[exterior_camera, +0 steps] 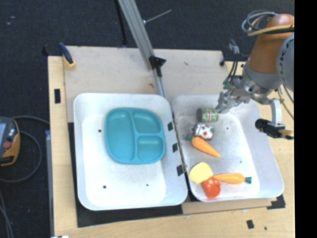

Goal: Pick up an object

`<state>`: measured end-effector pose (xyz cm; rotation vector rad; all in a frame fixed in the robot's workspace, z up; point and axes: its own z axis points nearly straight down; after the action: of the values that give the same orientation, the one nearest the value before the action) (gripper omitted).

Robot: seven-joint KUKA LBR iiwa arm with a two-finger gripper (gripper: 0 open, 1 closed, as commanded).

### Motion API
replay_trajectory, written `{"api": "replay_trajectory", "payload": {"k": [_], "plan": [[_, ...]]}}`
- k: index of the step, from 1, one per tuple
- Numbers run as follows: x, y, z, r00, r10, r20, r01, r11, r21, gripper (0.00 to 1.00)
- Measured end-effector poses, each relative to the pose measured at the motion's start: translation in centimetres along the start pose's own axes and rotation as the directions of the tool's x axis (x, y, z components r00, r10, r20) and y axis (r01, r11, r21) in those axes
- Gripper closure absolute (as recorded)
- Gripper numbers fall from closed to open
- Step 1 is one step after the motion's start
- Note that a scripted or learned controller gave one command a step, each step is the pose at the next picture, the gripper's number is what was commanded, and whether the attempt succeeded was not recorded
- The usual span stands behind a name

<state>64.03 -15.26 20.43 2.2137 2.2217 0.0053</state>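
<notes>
We saw the claw [221,104] just right of the small can [207,115]; we couldn't tell its opening. Descending off-centre could have nudged the can rolling away.

I'm seeing a small green can [208,115] lying on its side at the right bin's [257,152] 11 o'clock. Toward 6 from it are lying a white crumpled toy [203,131], a carrot [205,146], a yellow piece [200,172], a tomato [211,188] and a second carrot [231,178].
</notes>
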Motion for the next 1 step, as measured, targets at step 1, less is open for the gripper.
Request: {"api": "replay_trajectory", "payload": {"k": [1], "plan": [[-0.13, 0.13, -3.97, 1.000, 0.000, 0.000, 0.000, 1.000, 0.001, 1.00]]}}
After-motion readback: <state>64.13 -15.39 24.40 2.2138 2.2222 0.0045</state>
